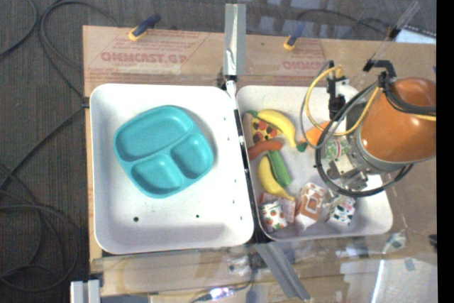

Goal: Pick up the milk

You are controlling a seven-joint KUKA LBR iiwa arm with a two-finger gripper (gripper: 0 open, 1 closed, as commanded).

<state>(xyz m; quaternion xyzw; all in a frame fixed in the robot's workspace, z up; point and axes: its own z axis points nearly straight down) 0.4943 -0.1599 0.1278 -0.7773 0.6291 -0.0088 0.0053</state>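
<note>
Along the lower edge of the right bin (386,220) a row of small cartons is seen; the milk (342,211) is taken to be the white carton with dark patches at the lower right of that row (its print is too small to be read), tilted somewhat, with an orange-and-white carton (311,202) just beside it on the left and a red-patterned carton (275,213) further left; the bin's lower wall lies close below all three, so little room is left on that side. Directly above the milk, toward the right of the frame, the gripper (342,160) is found amid loops of cable; whether its fingers are apart or together cannot be told, since they are hidden by the wrist and wiring. The coming move is judged to turn on this: the milk lies just below the gripper in the frame and slightly nearer the bin's lower right corner, so a short shift toward the lower edge and a descent are called for. A long axis cannot be made out with confidence. Open room is offered on the milk's right; its left is crowded. Further up, a banana (279,124), a pizza slice (264,130) and a green vegetable (279,167) are grouped at the bin's left; in the left bin (106,223) a teal divided plate (165,150) is set, well apart.
</note>
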